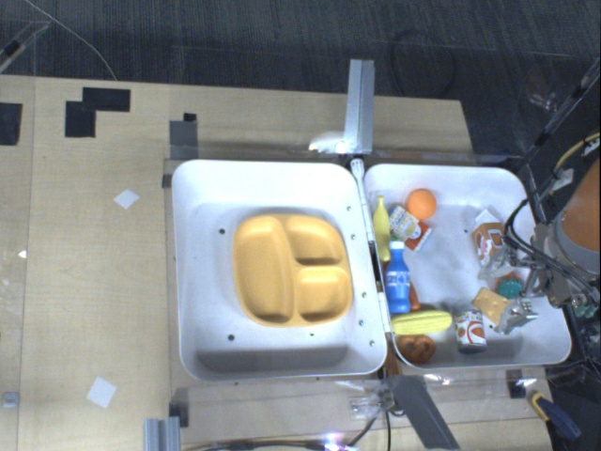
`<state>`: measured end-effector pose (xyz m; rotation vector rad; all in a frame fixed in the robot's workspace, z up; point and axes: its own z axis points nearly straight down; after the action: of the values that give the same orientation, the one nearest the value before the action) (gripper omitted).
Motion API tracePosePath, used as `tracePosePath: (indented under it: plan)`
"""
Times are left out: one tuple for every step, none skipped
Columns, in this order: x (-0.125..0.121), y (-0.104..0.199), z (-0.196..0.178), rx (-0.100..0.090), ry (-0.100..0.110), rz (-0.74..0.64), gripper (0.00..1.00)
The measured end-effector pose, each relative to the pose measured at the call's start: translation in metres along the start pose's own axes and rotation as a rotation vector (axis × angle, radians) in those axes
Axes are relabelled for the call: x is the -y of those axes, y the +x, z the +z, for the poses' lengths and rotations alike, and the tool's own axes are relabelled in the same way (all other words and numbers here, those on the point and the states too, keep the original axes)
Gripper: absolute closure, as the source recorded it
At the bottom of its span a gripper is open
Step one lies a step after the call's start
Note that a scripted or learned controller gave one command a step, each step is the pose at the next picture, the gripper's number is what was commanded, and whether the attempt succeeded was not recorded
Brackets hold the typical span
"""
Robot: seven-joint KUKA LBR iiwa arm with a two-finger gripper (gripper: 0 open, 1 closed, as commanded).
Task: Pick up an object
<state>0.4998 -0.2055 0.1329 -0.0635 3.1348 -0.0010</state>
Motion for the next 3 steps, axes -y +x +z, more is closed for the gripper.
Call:
tracePosePath:
  plan:
    - [0.000, -0.011, 0.020, 0.001, 0.001, -0.072, 0.00]
    - [-0.018, -0.010, 0.043, 0.007, 0.003, 0.262, 0.00]
    - [-0.030, -0.018, 0.043, 0.011, 0.004, 0.351, 0.00]
